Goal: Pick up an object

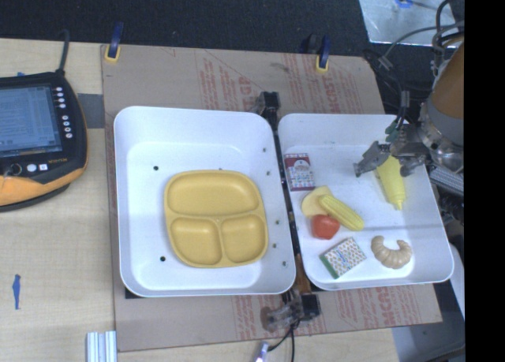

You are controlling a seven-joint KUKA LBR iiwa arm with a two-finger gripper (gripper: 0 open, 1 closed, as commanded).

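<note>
The right bin (359,128) holds several small items. A yellow mustard-like bottle (394,185) lies near its right wall. My gripper (387,166) hangs over the bottle's upper end, open, with dark fingers spread to either side and wider than the bottle. Whether they touch it I cannot tell. Further left lie a red-and-white carton (298,171), a corn cob (342,212) on a yellow piece (314,199), and a red tomato (324,226). Near the front sit a green patterned packet (344,257) and a tan croissant-shaped piece (392,251).
The left bin (138,136) carries a yellow divided plate (215,217). A tablet in an orange case (31,136) rests on the bench at far left. Clamps (322,53) pin the cardboard at the back. Cables run at the far right.
</note>
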